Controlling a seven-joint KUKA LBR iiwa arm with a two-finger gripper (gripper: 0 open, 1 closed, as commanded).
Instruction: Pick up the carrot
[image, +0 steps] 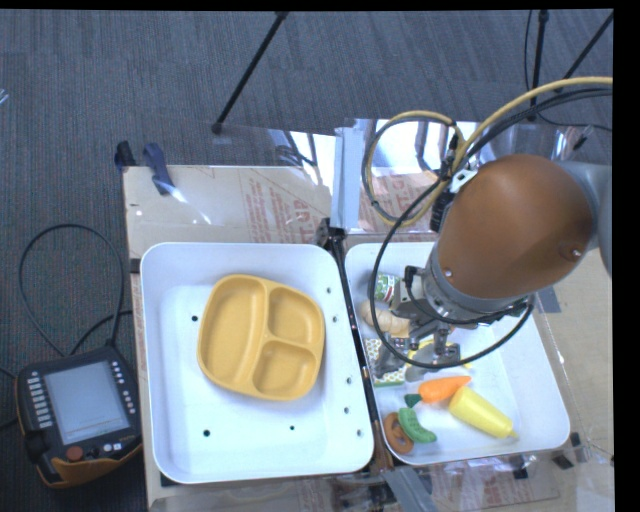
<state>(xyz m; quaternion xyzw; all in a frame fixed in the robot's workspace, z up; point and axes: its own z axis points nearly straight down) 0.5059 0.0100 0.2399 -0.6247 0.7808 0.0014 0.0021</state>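
The carrot (441, 389), orange with a green stem end, lies in the right bin (545, 400) near its front. My gripper (430, 345) hangs just above and behind it, under the arm's big orange-brown wrist body (515, 230), which hides most of the fingers. Nothing visibly sits between them. The carrot rests on the bin floor, apart from the gripper.
A yellow divided plate (262, 336) lies in the left bin (170, 290). Around the carrot sit a yellow cone-shaped toy (481, 412), a green pickle-like piece (417, 424), a brown ring (399, 431) and a small can (386, 289). Cables loop over the right bin.
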